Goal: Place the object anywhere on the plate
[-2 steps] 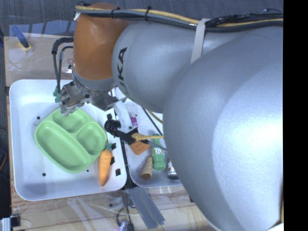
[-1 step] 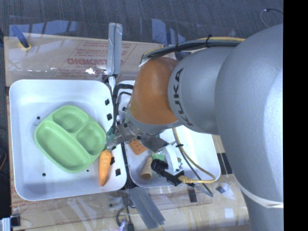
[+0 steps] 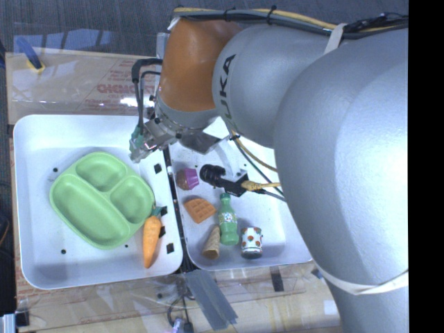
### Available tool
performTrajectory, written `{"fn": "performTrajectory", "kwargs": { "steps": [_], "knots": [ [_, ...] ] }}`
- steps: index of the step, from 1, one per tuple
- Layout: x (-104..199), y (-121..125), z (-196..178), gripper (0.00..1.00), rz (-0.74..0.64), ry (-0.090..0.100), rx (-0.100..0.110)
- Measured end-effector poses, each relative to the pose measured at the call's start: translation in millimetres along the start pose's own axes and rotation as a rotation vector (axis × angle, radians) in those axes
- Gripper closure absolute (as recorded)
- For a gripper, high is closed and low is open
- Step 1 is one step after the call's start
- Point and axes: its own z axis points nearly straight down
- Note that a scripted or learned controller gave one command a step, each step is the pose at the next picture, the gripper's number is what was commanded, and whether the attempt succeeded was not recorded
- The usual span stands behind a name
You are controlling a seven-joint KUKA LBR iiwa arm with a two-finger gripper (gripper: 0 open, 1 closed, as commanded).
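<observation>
The gripper (image 3: 141,144) hangs over the left bin (image 3: 35,137), just past the plate's top right corner, and I cannot tell if it has anything. The carrot (image 3: 150,241) lies down at about 6 o'clock from it, touching the green plate (image 3: 97,200) at the plate's 4 o'clock edge. The carrot is long from 12 to 6, with its thin tip at 6.

The arm (image 3: 312,116) hides much of the right bin (image 3: 291,252) and runs off the edge.
</observation>
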Motion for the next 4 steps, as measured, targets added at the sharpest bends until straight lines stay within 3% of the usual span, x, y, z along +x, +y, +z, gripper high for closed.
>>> {"fn": "performTrajectory", "kwargs": {
  "steps": [1, 2, 3, 4],
  "knots": [
    [-60, 29, -2, 1.00, -0.139, 0.000, -0.001],
    [-105, -19, 28, 1.00, -0.182, 0.000, 0.000],
    [-22, -83, 28, 1.00, -0.153, 0.002, 0.002],
    [-2, -19, 28, 1.00, -0.500, -0.001, -0.001]
  ]
}}
